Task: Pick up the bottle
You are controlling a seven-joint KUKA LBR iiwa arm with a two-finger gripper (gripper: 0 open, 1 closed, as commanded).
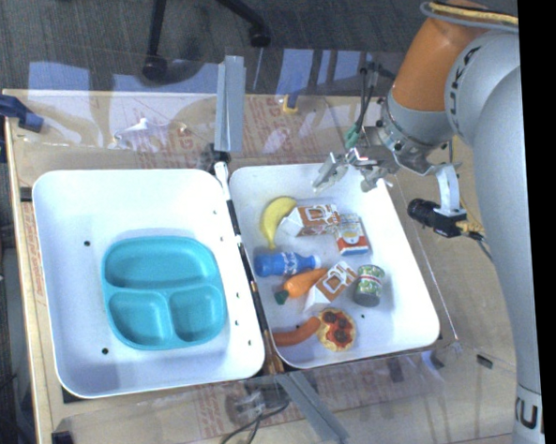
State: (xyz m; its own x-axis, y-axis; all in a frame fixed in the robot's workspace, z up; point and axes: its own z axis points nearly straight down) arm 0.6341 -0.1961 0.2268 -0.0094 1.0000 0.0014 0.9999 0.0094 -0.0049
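Camera view gives me the blue bottle [285, 263] lying on its side at the left edge of the right bin [409, 293], just near of the banana [278, 216] and beside the carrot [305, 282]. My gripper [350, 168] hovers over the bin's far edge, fingers apparently spread, holding nothing.

The blue bottle [285, 263] looks like smooth, shiny plastic. The two white bins [65, 276] are smooth plastic with a soft shine. The turquoise tray [162, 291] is smooth plastic too. The bench [112, 123] looks like pale wood under a clear shiny sheet. The fingers [331, 171] look like bright metal.
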